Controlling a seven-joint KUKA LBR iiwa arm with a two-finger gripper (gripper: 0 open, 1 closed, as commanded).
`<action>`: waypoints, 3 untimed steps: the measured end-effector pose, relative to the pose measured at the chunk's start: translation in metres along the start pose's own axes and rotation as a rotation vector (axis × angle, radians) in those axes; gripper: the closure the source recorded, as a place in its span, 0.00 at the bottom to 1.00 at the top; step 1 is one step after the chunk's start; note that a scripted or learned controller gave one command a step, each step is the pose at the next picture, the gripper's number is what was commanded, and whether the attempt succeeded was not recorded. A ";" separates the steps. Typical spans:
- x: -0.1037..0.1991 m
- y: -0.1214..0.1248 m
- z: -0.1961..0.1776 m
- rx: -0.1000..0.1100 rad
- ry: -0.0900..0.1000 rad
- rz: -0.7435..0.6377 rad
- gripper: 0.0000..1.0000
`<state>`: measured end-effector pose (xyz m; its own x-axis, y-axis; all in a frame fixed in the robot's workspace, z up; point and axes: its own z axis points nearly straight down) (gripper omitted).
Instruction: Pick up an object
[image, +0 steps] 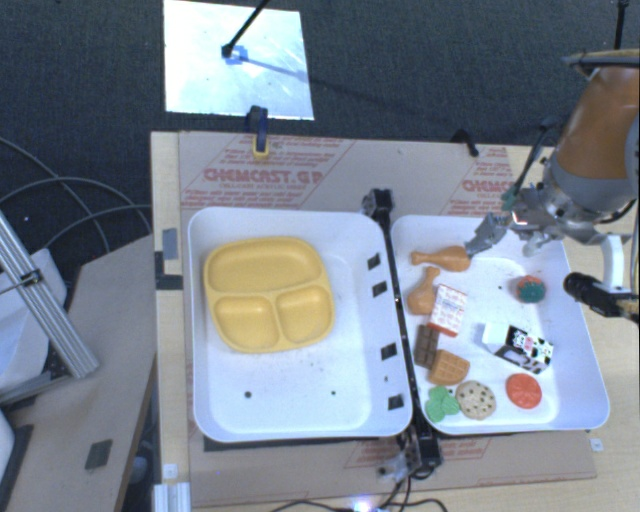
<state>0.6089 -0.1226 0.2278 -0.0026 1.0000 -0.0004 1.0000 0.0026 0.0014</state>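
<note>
The left bin (290, 225) is open along its right side and near edge; only the yellow tray (268, 293) fills its far-left part. The right bin (590, 385) is crowded along its left edge and near-left corner with toy food (447, 330), freer at its middle.

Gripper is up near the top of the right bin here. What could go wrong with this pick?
The toy foods are crowded: the two drumsticks, snack packet and chocolate bar touch or nearly touch, so a grab may catch two or shove one aside. The gripper hovers near the right bin's far rim, beside the upper drumstick; a slightly off descent could clip that rim.
</note>
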 end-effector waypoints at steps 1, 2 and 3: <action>0.130 0.049 -0.009 -0.005 0.007 -0.014 0.00; 0.293 0.017 0.011 0.002 0.009 -0.016 0.00; 0.236 0.013 0.088 0.008 -0.003 0.006 0.00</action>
<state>0.6213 0.1137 0.1396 0.0031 1.0000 -0.0029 1.0000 -0.0031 -0.0067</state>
